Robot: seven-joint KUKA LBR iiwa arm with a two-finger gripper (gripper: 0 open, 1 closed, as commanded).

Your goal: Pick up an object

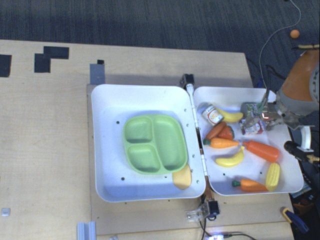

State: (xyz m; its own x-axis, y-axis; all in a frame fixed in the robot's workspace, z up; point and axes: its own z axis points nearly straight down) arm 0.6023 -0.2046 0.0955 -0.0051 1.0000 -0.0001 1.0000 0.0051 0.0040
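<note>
Nearest you, at the bottom edge, a small clear clip (199,214) with wires lies on the bench (45,149) below the seam between the two bins. Just above it, a yellow wedge (182,178) rests in the left bin (107,134) against the green divided plate (155,143), partly tucked under the plate's corner.

The gripper (254,118) is hard to read: it hangs low over the upper part of the right bin (295,184), a grey mass with a small red glow, and you cannot tell how far its fingers are parted or whether anything sits between them. The arm (302,84) behind it is cut off by the frame's right side.

The right bin holds the objects to pick. A small can (212,114) lies near the top left, with a yellow banana (231,116) beside it, just left of the gripper. Below sit a red-orange piece (220,131), a carrot (223,143), a second banana (231,159), a long orange piece (262,150), an ear of corn (273,175) and another carrot (250,185) near the bottom rim.

The bench is pale wood with dark square marks (50,58) at upper left. Beyond it lies dark blue carpet (150,14).
</note>
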